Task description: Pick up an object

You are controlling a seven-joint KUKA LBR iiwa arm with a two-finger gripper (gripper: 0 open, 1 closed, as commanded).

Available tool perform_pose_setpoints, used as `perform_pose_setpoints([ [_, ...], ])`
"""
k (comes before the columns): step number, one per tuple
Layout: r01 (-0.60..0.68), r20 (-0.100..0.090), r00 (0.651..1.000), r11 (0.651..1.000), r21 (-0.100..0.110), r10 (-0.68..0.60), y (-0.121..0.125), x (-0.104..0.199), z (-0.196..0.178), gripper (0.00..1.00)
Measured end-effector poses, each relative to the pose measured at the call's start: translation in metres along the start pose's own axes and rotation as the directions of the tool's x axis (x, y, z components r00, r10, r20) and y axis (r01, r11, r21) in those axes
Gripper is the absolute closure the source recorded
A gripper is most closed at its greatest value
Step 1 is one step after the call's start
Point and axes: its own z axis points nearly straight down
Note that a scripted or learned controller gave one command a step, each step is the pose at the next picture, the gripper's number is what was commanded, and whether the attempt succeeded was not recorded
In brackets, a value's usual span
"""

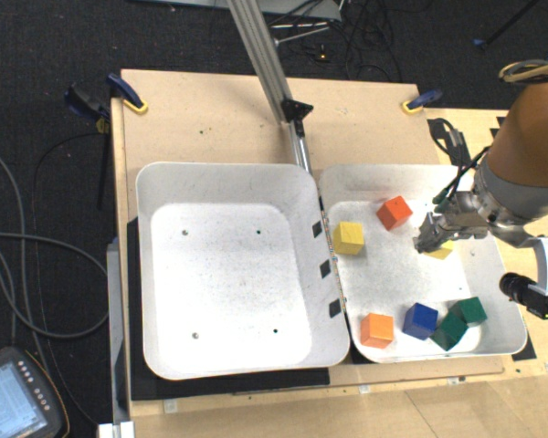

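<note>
Yellow block [440, 249] beneath the hand [432, 240]

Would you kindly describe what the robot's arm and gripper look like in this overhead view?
The arm enters from the right as a thick rounded body: a wide orange band above a grey wrist section. Black cables loop along its near side toward the tool. The gripper is a compact block of dull grey metal with dark parts. A black fitting sticks out below the wrist.

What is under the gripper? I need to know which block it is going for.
A yellow block pokes out beneath the gripper in the right bin; most of it is covered, so contact is unclear.
</note>
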Motion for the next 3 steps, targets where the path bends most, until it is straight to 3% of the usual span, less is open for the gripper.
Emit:
perform_pose_setpoints([
  [3, 0.005, -0.003, 1.000, 1.000, 0.005, -0.005, 0.000, 0.165, -0.011, 1.00],
])
